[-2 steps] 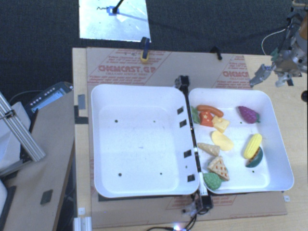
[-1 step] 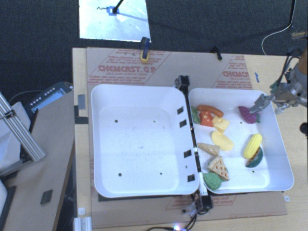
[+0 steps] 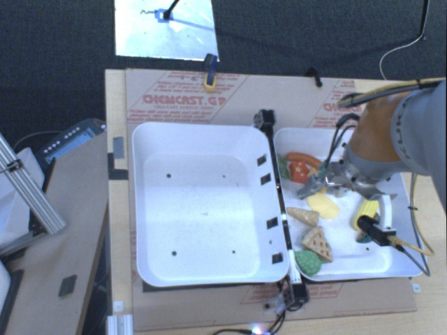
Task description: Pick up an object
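Observation:
The right bin [image 3: 398, 187] holds several toy foods. A red tomato piece with a green edge [image 3: 300, 166] lies at its left. Below it are a pale yellow lump [image 3: 323, 205], a tan cone [image 3: 302, 216], a waffle-like wedge [image 3: 318, 243] and a green piece [image 3: 307, 262]. A yellow corn-like piece [image 3: 367, 210] lies to the right. My gripper [image 3: 318, 185] is low in this bin, between the tomato piece and the yellow lump, close to both. Nothing is visibly held.
The left bin [image 3: 147, 145] stands beside the right one, with a black-clipped divider [image 3: 272, 180] where the two meet. The grey arm with its orange band [image 3: 377, 131] crosses the right bin's upper right. A cardboard sheet [image 3: 181, 96] lies under both bins.

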### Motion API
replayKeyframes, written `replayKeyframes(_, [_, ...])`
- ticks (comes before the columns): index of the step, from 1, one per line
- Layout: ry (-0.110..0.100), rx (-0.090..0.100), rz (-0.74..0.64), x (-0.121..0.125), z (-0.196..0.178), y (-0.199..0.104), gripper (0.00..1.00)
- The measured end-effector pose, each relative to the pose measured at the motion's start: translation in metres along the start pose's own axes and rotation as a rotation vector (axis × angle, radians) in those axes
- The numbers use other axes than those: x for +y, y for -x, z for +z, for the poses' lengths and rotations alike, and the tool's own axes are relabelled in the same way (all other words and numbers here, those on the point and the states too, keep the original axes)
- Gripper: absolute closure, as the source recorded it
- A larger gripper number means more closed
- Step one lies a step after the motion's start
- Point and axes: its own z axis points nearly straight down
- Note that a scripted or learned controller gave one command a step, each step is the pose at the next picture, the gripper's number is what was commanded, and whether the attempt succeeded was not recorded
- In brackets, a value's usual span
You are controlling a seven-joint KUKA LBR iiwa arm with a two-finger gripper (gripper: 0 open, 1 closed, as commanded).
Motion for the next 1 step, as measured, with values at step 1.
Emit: replayKeyframes(1, [0.012,-0.007,0.006,0.0029,-0.0191,0.0066,1.0])
